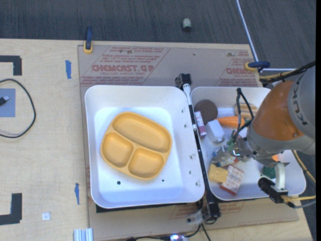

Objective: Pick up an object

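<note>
The right bin (pixel 301 185) holds a jumble of small objects: a brown round disc (pixel 205 108), an orange carrot-like piece (pixel 231 121), a white block (pixel 215 130), a yellow wedge (pixel 217 174) and a red-and-white packet (pixel 232 179). The arm's orange band (pixel 277 115) hangs over this bin. Its gripper (pixel 232 151) reaches down among the objects at the bin's middle, just above the yellow wedge and the packet. The clutter and the wrist hide the fingertips.
The left bin (pixel 95 109) holds a yellow divided plate (pixel 136 144). A purple-labelled tube (pixel 200 123) lies by the right bin's left wall. A green and white item (pixel 275 173) sits at the right bin's front right. Cables run along the bench's front edge.
</note>
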`<state>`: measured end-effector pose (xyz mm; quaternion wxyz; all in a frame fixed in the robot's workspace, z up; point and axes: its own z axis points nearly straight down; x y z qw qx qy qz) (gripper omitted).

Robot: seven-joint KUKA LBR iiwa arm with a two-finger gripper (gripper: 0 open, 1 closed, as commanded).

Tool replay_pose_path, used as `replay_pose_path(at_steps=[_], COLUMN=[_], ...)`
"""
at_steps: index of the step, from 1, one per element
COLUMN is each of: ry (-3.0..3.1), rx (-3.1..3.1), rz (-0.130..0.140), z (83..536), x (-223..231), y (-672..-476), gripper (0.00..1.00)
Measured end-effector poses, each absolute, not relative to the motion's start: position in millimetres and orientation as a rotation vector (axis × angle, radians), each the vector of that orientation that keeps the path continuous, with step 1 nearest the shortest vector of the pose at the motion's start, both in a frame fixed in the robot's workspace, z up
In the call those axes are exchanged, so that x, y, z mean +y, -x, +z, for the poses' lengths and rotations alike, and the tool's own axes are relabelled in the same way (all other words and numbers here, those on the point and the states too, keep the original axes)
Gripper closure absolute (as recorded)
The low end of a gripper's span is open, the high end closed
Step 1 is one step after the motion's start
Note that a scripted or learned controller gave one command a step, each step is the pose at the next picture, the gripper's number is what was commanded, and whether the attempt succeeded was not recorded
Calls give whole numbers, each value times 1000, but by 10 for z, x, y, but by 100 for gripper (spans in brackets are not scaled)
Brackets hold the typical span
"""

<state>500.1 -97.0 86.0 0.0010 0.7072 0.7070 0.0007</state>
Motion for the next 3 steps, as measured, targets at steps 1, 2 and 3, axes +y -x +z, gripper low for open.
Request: replay_pose_path(at_steps=[1, 2, 3], ry=[-2220, -2219, -2217], rx=[2218, 2223, 2223], rz=[4, 4, 4], z=[957, 1853, 2127], x=[-968, -387, 351], y=[-5007, -5307, -5118], gripper=[100, 100, 100])
